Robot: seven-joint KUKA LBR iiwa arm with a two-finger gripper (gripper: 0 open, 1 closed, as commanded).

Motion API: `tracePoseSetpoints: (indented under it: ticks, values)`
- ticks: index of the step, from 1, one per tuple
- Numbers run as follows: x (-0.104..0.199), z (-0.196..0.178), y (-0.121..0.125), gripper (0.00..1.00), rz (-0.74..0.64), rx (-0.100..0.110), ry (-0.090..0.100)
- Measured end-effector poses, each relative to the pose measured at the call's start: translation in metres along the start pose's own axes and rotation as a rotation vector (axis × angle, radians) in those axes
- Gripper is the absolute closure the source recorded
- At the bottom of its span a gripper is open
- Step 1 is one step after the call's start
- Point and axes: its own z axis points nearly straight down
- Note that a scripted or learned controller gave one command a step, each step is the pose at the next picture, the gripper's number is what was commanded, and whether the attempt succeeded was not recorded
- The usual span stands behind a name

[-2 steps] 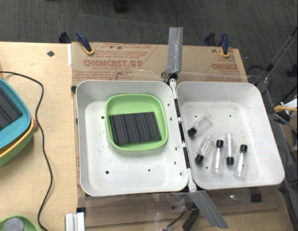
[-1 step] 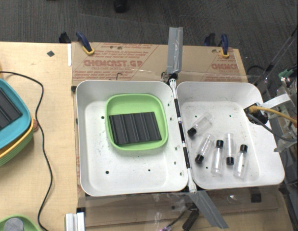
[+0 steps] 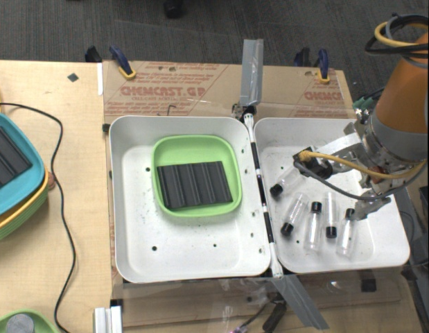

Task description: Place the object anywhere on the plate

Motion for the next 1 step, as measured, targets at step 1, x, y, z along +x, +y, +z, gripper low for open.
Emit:
tracePoseSetpoints:
  ticks: [1]
  values:
    - [0.0151,0.0031,-0.073,0.0,-0.008,-0.002,0.002]
